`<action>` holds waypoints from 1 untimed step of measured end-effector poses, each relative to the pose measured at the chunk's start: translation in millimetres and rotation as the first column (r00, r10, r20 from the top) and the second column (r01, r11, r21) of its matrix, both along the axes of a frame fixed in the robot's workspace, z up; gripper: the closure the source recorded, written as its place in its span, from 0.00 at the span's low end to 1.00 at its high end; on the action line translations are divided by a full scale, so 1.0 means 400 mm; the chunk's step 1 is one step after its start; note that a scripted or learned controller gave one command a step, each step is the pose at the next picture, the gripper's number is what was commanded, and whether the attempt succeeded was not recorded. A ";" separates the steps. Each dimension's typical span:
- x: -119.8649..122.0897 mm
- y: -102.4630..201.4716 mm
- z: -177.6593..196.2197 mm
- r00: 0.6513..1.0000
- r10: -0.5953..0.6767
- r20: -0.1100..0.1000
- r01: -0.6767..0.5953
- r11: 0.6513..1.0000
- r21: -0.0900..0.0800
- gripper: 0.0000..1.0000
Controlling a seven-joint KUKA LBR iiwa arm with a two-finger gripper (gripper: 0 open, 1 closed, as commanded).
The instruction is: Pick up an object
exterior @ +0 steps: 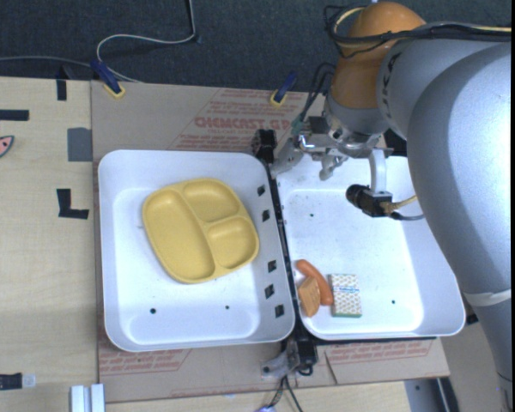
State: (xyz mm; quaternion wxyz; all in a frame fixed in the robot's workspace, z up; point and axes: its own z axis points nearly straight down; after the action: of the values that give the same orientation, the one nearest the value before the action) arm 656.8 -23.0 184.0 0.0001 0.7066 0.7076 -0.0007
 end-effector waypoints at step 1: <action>0.028 0.038 0.000 1.000 -0.001 0.000 0.001 1.000 -0.001 0.00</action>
State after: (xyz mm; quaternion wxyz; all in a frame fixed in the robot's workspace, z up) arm 668.1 -7.9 184.1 0.0004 0.7068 0.7074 -0.0008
